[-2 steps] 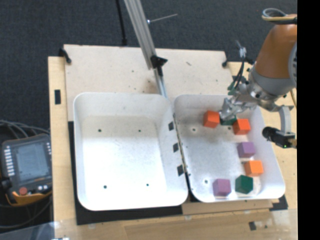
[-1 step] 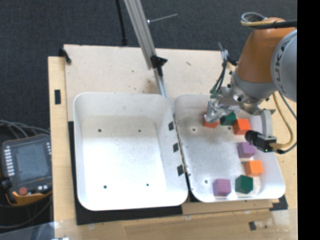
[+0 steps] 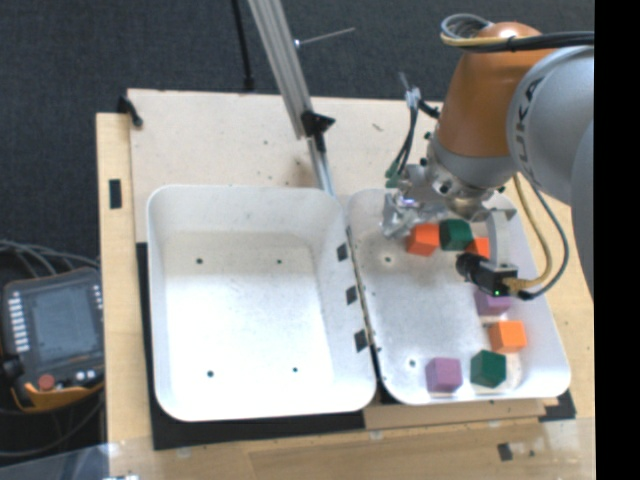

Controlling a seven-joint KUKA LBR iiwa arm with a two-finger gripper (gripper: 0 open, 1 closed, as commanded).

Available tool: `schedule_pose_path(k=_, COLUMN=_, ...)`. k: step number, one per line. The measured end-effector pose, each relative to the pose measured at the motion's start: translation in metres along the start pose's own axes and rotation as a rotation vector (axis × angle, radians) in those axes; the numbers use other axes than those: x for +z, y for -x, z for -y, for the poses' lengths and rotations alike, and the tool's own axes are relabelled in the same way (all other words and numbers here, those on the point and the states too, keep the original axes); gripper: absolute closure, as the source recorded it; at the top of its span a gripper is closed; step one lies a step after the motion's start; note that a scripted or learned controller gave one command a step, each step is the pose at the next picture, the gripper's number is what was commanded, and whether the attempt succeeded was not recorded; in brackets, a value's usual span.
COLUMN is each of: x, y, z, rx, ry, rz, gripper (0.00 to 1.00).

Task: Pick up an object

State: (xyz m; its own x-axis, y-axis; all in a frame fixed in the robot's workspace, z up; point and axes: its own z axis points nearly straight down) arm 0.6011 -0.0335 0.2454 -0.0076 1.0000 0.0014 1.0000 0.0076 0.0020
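Note:
My gripper [image 3: 402, 215] hangs low over the back of the right bin [image 3: 400, 298], below the arm's orange band. Just to its right lie an orange block [image 3: 424, 239] and a dark green block [image 3: 456, 234], touching each other, with a sliver of another orange block [image 3: 481, 248] behind them. Whether the gripper touches the nearest orange block I cannot tell. Further forward in the same bin sit a purple block [image 3: 492, 304], an orange block [image 3: 508, 335], a green block [image 3: 488, 368] and a second purple block [image 3: 443, 373].
The left bin [image 3: 250, 298] sits beside the right one, the two meeting at a shared rim in the middle. A slanted aluminium pole [image 3: 285, 63] rises from the bench behind the bins. A teach pendant [image 3: 52, 328] lies off the bench at the left.

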Motion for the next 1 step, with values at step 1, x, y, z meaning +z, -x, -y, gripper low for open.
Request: schedule_pose_path(k=1, x=-0.0034, y=-0.0545, z=-0.0094, rx=0.000, ry=0.000, rz=0.000, gripper=1.00)
